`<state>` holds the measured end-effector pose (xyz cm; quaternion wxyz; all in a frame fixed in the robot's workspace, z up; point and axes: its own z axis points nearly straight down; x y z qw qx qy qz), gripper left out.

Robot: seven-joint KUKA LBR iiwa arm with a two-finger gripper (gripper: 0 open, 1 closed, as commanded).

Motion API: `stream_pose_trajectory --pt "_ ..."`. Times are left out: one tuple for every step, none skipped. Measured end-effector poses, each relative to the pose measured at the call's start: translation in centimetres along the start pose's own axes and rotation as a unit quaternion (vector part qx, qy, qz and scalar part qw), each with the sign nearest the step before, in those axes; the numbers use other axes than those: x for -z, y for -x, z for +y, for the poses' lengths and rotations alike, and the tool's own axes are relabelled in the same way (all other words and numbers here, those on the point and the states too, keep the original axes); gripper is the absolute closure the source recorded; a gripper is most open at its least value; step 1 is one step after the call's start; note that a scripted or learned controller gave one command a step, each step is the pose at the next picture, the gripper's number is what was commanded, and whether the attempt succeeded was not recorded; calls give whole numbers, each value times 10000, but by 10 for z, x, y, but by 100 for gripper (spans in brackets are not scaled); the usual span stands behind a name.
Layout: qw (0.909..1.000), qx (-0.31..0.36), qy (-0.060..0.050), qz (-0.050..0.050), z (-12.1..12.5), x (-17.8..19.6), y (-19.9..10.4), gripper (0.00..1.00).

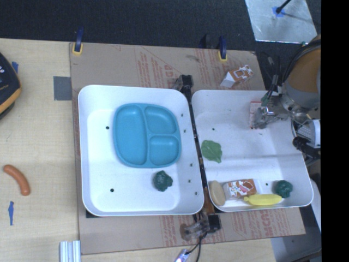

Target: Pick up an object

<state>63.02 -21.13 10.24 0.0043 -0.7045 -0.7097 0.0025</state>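
Note:
My gripper (260, 117) hangs over the back right part of the right bin (240, 105), with nothing visibly in it. Along that bin's front wall lie a tan round piece (217, 192), a small snack packet (241, 188), a yellow banana (263, 200) and a dark green broccoli piece (282, 188). A light green leafy item (211, 150) rests near the bin's left wall, well to the left of and in front of the gripper. The left bin (95, 146) holds a blue divided plate (146, 134) and another dark green broccoli piece (162, 180).
A red-orange sausage (17, 179) lies on the bench far left. A small carton (237, 75) sits on the cardboard behind the right bin. A black and yellow device (8, 83) pokes in at the left edge. The arm's orange band (302, 72) is at the right.

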Motion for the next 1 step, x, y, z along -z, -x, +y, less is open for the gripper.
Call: stream_pose_trajectory --pt "10000 -16 52 -13 -14 99 -54 100"
